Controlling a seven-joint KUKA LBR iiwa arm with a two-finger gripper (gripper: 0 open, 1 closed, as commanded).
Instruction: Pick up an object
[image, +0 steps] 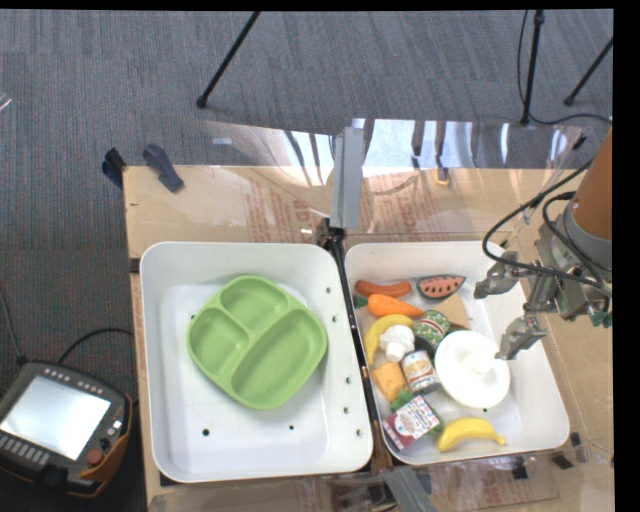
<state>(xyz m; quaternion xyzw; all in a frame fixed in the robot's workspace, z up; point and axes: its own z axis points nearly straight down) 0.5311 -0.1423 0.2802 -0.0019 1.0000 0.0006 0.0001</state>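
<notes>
The gripper (510, 308) hangs over the right side of the right bin (545, 400), reaching in from the right edge of the view on the grey arm (585, 255), whose orange band (612, 190) shows at the far right. Its two fingers (521, 335) stand spread well apart, one toward the upper left and one lower down, with nothing between them. The lower finger's tip lies just beside the right rim of a white round lid (472, 368), though whether it touches the lid cannot be told from this slanted view. The things to be picked all sit crowded in the left and middle part of the right bin: a sausage (383, 288) and a watermelon slice (441, 286) near the far wall, a carrot (395, 305) just below them, a yellow banana (381, 332) curling around a white mushroom-like piece (397, 343), a green-rimmed can (432, 326), a small jar (420, 370), an orange cheese wedge (388, 380), a red packet (412, 420) and a second banana (470, 433) near the front wall. The left bin (170, 420) bears a green divided plate (258, 341), lying flat and turned at an angle. A tablet-like pendant (58, 425) rests on the floor at lower left.
</notes>
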